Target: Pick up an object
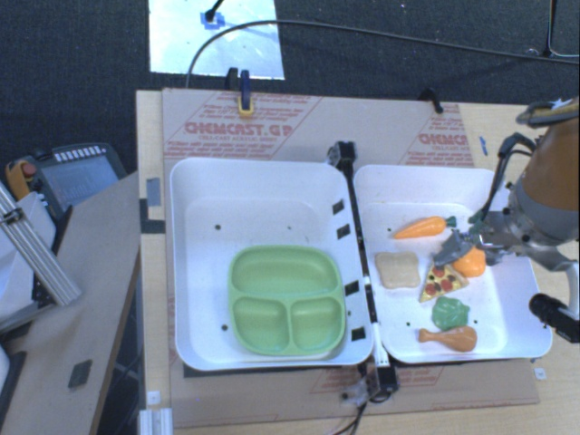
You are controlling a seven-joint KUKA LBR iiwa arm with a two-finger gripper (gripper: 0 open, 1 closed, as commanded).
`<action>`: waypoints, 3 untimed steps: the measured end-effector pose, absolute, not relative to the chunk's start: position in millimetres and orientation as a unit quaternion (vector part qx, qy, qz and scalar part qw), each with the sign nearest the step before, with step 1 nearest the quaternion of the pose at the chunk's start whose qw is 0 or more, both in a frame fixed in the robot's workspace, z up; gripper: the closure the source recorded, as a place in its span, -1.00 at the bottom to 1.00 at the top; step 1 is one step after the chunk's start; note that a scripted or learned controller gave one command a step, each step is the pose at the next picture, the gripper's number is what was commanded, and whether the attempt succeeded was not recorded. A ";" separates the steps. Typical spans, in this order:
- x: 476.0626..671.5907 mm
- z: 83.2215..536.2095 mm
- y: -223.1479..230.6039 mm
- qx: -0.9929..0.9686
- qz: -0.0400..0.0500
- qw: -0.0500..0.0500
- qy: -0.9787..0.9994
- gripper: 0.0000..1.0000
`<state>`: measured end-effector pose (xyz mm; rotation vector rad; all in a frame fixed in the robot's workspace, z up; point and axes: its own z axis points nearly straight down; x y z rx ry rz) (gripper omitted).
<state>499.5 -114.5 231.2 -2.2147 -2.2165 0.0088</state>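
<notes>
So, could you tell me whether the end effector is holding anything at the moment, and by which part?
It cannot be told. The end effector sits low in the right bin, right beside the orange piece and the pizza slice.

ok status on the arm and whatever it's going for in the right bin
Gripper low in right bin, at the orange piece and pizza slice; no grasp seen. Carrot, bread slice close by. Green tray in left bin.

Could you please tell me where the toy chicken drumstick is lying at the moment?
The chicken drumstick lies in the right bin, near its front edge, just below the green leafy toy and apart from the pincer.
</notes>
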 end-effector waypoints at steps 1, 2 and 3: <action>501.9 236.4 -114.3 -0.706 -0.001 -0.001 -0.708 -1.00; 498.3 174.6 -111.9 -0.707 0.001 0.001 -0.707 -1.00; 498.0 132.6 -112.1 -0.707 0.001 0.002 -0.707 -1.00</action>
